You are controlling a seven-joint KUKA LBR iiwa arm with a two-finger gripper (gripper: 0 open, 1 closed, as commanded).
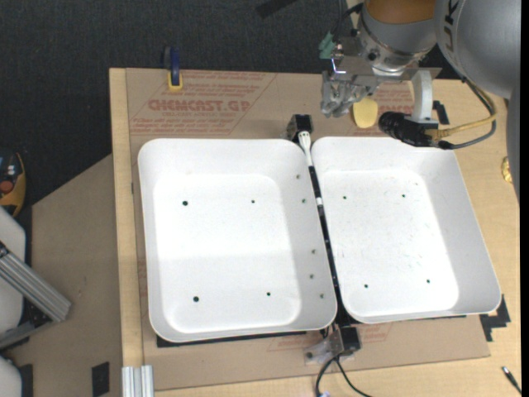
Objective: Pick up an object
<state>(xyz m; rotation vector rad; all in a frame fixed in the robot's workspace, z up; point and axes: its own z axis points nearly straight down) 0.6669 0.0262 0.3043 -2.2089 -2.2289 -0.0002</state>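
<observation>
- Fingers (337, 99) pointing down above the far edge of the right bin (463, 222); open or shut, cannot tell.
- Pale yellow object (364, 112) just beside them, over the bench (124, 222); held or not, unclear.
- Left bin (157, 222) alongside.
</observation>
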